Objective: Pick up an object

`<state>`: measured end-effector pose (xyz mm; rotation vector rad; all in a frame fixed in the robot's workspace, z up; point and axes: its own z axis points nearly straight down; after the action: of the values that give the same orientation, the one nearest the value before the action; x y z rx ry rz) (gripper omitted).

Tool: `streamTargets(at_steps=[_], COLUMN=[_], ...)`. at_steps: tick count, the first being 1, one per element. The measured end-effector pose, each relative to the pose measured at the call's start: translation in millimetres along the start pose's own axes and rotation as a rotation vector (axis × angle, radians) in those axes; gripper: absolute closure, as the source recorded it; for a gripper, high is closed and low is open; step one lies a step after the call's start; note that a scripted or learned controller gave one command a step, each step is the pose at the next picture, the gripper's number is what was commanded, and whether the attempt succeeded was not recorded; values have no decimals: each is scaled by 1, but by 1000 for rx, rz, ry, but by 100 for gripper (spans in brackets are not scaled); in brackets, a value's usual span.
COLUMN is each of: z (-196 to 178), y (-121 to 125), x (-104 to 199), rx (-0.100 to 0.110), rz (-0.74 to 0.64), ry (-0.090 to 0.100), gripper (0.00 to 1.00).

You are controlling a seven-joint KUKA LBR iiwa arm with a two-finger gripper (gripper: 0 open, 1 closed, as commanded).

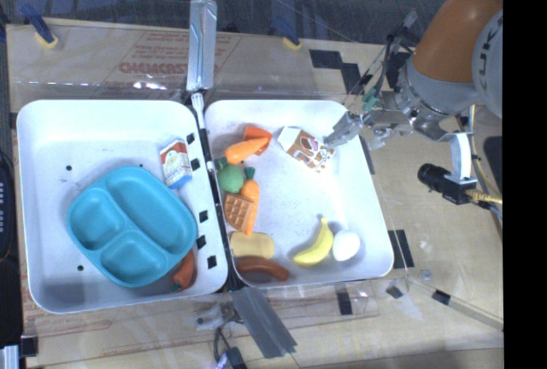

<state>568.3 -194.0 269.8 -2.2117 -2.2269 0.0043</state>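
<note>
1. Gripper (342, 130) sat at the right bin's (376, 226) 1 o'clock rim, touching a small carton (305, 147); jaws' state could not be told.
2. Banana (314, 244) and egg (345, 246) lay at 5 o'clock.
3. Food crowded the 9 o'clock wall; the bin's centre floor lay open.

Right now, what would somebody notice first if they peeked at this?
Probably the big blue divided tray filling the left bin. Next, the heap of toy food in the right bin: a yellow banana beside a white egg near its front. The robot's claw sits at the far right rim, right by a little carton.
</note>
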Motion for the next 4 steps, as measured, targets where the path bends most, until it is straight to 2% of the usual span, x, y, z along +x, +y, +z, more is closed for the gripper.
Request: streamTargets(at_steps=[1, 2, 3, 4], z=[176, 131, 155, 162], y=[-4, 69, 89, 26], x=[17, 2, 53, 84], rx=[0, -7, -9, -16], rz=[-85, -231, -103, -348], ry=[1, -2, -19, -18], gripper=[0, 0, 0, 0])
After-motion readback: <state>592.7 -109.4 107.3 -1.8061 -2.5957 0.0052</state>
